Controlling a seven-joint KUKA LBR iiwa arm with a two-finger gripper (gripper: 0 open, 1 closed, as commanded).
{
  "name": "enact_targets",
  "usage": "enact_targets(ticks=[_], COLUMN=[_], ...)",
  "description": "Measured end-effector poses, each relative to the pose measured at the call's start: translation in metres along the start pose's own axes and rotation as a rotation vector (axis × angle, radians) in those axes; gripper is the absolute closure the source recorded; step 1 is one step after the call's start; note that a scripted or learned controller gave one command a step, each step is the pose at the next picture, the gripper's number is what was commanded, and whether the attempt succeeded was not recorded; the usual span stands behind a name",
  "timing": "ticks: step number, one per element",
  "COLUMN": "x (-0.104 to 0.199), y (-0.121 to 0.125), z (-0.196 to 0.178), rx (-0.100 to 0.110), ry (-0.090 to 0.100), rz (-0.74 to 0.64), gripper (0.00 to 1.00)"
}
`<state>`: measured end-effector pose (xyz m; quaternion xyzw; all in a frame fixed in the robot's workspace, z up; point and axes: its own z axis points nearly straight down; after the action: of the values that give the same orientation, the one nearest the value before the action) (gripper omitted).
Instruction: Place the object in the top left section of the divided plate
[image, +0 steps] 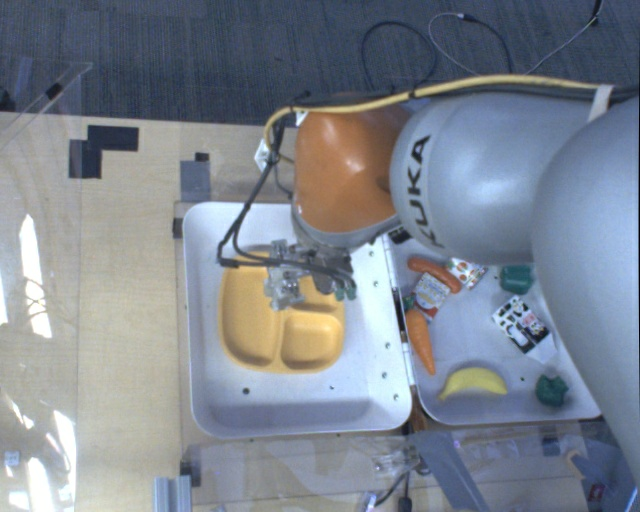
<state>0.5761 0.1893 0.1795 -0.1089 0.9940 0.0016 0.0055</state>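
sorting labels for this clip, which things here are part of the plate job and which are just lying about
Part of the job:
- yellow divided plate in the left bin
- claw over the plate's upper part

Lying about, in the right bin:
- carrot
- banana
- two green items
- black-and-white packet
- small printed packet

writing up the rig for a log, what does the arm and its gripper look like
The arm is bulky, rounded and glossy grey, with KUKA lettering in dark letters on one segment and a shiny orange band above the wrist. A yellow cable runs along its top, and a thin black cable loops down to the small metal gripper, which has a green-tipped part.
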Motion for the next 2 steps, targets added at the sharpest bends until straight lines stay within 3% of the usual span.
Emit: enact_targets(ticks=[1, 2], x=[-0.006, -0.029], y=[-0.051, -0.085], z=[0.002, 0.050], rx=[0.001, 0.001], ry=[0.000, 0.001], rz=[-0.028, -0.094], gripper=[1.00, 1.00])
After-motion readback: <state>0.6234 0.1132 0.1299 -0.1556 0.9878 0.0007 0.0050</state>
